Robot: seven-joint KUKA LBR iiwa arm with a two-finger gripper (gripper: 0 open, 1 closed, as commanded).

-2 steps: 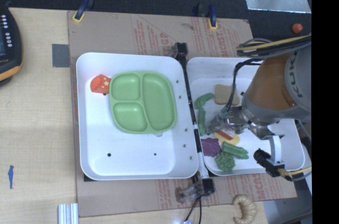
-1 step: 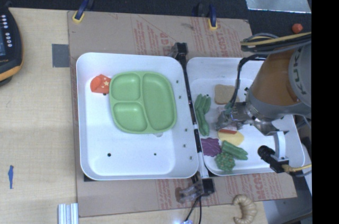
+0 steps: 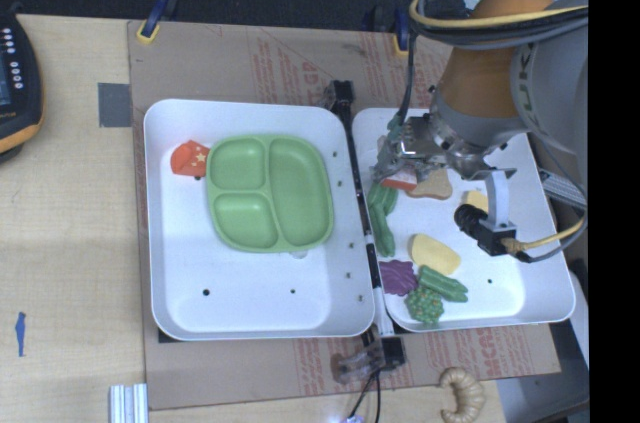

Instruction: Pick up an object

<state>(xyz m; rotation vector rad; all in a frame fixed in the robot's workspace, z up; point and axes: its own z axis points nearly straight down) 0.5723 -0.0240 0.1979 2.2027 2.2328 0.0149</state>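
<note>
The gripper (image 3: 405,156) is low in the right bin (image 3: 545,296), near that bin's far left corner. Its metal fingers (image 3: 398,151) are lost in glare and clutter, so I cannot tell how they are set, nor whether anything sits between them.

Just below the gripper, on the bin floor, lie a small red piece (image 3: 398,182) and a tan slice (image 3: 432,186), either touching the fingers or just beside them. A green pod (image 3: 381,208) lies next toward the near side, along the bin's left wall. These look like light, stiff plastic toys with smooth, slippery skins; the flat slice would be best pinched across its edges, the pod across its narrow middle.

Further toward the bin's near side sit a yellow wedge (image 3: 436,254), a purple piece (image 3: 398,277) and a green bumpy vegetable (image 3: 432,295).
</note>
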